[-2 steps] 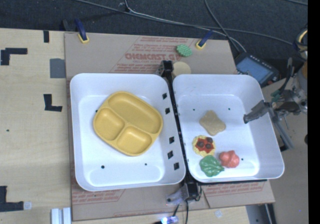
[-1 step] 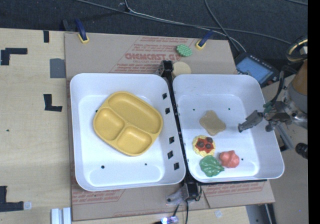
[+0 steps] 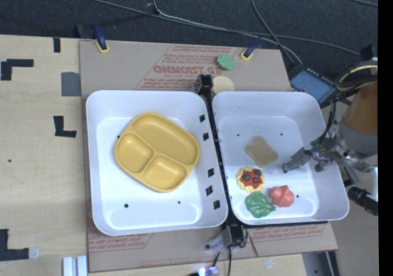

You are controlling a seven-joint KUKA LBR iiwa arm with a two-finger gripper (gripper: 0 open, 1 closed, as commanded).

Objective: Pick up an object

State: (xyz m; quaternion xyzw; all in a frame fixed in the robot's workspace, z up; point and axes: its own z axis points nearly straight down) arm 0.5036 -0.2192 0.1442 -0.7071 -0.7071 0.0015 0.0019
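The right bin [image 3: 307, 106] holds a tan flat piece [image 3: 261, 150], a small yellow piece with red and dark spots [image 3: 250, 178], a green leafy toy [image 3: 259, 205] and a red toy [image 3: 282, 195]. My gripper [image 3: 297, 161] reaches in over the bin's right rim and sits low, just right of the tan piece and above the red toy. Its dark fingers [image 3: 292, 163] point left and nothing shows between them. A yellow three-compartment plate [image 3: 157, 151] lies in the left bin [image 3: 101, 164].
A green dotted disc [image 3: 226, 61] and a tan round piece [image 3: 222, 83] lie on the cardboard behind the bins. Two blue-yellow clamps [image 3: 99, 39] hold the cardboard's back edge. Cables run across the dark floor behind it. A black divider [image 3: 212, 145] separates the bins.
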